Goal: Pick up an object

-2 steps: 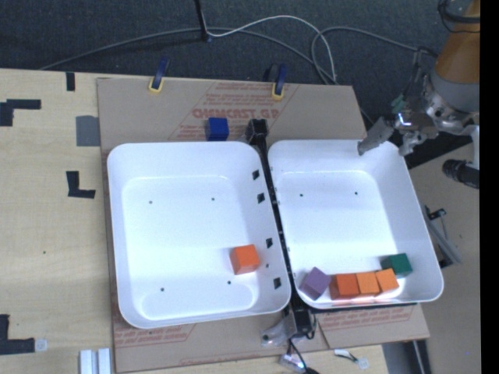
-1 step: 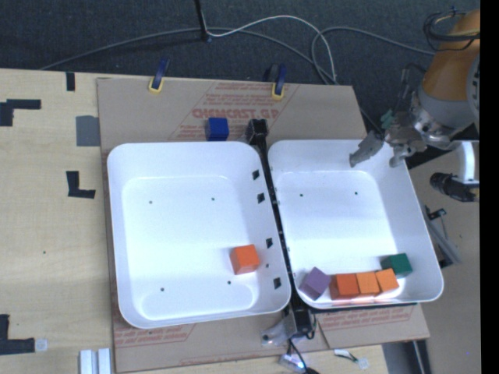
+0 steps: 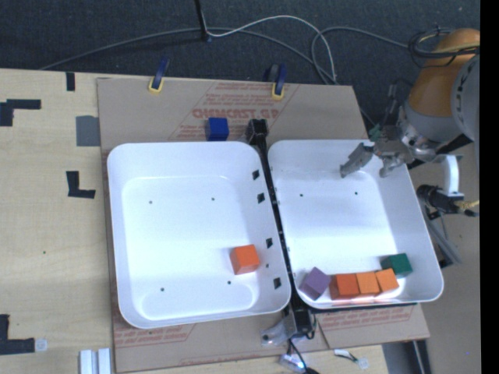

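Orange block (image 3: 245,259) lies well apart from jaws (image 3: 371,163); unheld.

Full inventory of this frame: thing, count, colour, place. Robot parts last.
orange cube: 1, orange, left bin, lower right part
purple block: 1, purple, right bin, near edge, left end of a row
orange blocks: 3, orange, right bin, near edge, in a row right of the purple block
green block: 1, dark green, right bin, right end of that row
blue cube: 1, blue, on the cardboard behind the left bin
bins: 2, white, side by side on the cardboard
clamps: 2, blue and yellow, cardboard's far edge
cable: 1, pale, on the dark floor behind
arm: 1, grey and orange, right side
gripper: 1, grey, over the right bin's far right corner
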`<move>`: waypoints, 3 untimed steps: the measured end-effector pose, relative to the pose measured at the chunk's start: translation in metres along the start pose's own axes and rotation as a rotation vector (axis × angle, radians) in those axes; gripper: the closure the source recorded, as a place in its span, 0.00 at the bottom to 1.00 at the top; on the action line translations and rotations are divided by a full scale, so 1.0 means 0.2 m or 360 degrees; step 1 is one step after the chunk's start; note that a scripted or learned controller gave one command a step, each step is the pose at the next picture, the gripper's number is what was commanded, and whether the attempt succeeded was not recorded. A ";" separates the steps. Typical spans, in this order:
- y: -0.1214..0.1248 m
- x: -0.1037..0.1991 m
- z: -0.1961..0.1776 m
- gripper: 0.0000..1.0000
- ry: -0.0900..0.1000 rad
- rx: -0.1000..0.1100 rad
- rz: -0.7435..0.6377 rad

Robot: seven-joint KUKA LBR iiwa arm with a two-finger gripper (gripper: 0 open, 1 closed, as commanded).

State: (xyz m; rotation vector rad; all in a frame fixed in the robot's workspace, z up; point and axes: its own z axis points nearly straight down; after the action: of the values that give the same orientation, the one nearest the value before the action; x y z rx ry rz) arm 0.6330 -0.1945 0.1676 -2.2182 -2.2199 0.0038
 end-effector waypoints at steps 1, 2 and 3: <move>0.00 0.01 0.32 0.00 0.0001 0.0003 0.0000; 0.01 0.01 0.25 1.00 -0.0001 -0.0006 -0.0001; 0.01 -0.02 0.03 1.00 -0.0002 -0.0012 0.0000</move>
State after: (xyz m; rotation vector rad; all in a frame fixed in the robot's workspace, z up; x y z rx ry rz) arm 0.6342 -0.1989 0.1619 -2.2229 -2.2241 -0.0026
